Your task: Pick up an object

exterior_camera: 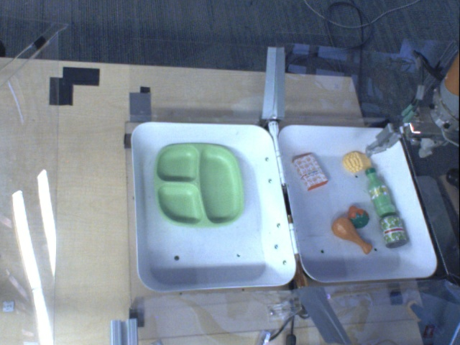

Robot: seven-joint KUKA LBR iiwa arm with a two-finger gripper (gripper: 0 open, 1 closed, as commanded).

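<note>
The right bin [323, 261] holds several small things. A red-and-white packet [310, 171] lies at its upper left, with a yellow corn piece [352, 162] to its right. A green bottle [384, 208] lies along the right side. Beside it are a red-and-green toy vegetable [359, 216] and an orange drumstick [351, 233]. My gripper [402, 144] hangs over the bin's upper right corner, above and right of the corn. Its fingers are spread and nothing is between them. One fingertip [379, 143] points toward the corn.
The left bin [154, 264] holds a green divided plate [200, 184]. A metal post [273, 85] stands behind the seam between the bins. Cables and dark fixtures crowd the far right near the arm [442, 113].
</note>
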